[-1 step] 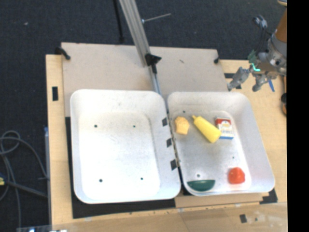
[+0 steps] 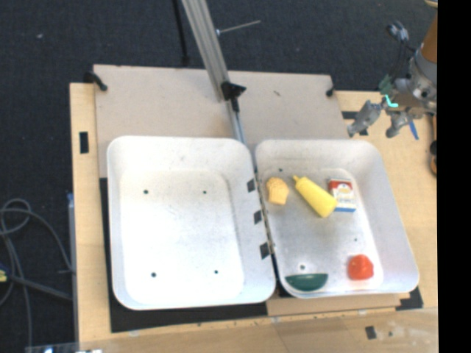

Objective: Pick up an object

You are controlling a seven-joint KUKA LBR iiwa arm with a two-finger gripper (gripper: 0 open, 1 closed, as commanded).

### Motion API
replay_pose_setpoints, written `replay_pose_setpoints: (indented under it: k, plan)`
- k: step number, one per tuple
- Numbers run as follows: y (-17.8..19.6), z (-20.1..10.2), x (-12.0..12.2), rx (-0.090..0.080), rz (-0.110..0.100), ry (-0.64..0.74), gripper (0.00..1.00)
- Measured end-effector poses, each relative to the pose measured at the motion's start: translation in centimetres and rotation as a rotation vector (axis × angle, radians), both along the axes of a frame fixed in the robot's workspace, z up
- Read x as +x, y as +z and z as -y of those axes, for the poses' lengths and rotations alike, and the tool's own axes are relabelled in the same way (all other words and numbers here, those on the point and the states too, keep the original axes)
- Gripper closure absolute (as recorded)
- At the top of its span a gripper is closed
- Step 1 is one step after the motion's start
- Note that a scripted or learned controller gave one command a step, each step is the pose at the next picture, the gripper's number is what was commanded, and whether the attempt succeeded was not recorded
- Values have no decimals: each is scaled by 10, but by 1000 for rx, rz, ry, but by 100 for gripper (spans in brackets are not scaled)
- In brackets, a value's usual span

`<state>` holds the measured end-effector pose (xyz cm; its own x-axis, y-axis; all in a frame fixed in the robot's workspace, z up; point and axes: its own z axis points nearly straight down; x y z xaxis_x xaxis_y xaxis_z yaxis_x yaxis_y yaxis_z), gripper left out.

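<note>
Dark carpet framed the table; the gripper (image 2: 380, 118) hung outside the right bin (image 2: 383, 169), jaws spread and empty, the yellow bottle (image 2: 315, 196) still needing a descent.

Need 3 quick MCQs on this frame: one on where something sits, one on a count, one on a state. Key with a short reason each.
1. Where is the yellow bottle?
A. in the left bin
B. in the right bin
C. on the bench outside both bins

2. How many things lie in the right bin?
A. two
B. three
C. five

3. How does the gripper stand relative to the bins?
A. pressed down on the red thing
B. above the bench past the right bin's far corner, nothing between its fingers
C. over the middle of the left bin

Key:
1 B: the bottle lies tilted in the right bin's far half, between the small tan thing and the red-and-white carton.
2 C: tan thing, bottle, carton, red thing, dark green bowl.
3 B: it hangs off the bin's far right corner, away from all five things.
</note>
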<state>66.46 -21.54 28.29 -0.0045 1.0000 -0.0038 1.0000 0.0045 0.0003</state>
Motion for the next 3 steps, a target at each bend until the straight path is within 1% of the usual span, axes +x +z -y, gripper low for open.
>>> replay_pose_setpoints:
  k: [1,2,3]
  plan:
    - [-62,6,2,2,-5,-5,0]
    - [-106,2,-4,2,-4,-5,0]
    - [-170,1,-5,2,-5,-3,0]
